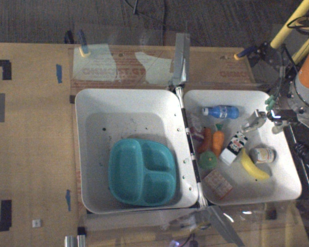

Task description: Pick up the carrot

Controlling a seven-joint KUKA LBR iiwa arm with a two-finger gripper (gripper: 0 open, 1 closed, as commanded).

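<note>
Hovering gripper (264, 121), seemingly empty, carrot (218, 142) apart

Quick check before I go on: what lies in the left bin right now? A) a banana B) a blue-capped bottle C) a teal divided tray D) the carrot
C: the teal tray lies in the left bin, while the carrot, banana and bottle are all in the right bin.

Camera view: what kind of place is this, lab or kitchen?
Most likely a robot manipulation lab bench, not a kitchen. Two white bins sit on a taped cardboard-covered bench; the right one holds toy-like groceries such as a carrot and banana, with the arm's tool over it.
</note>
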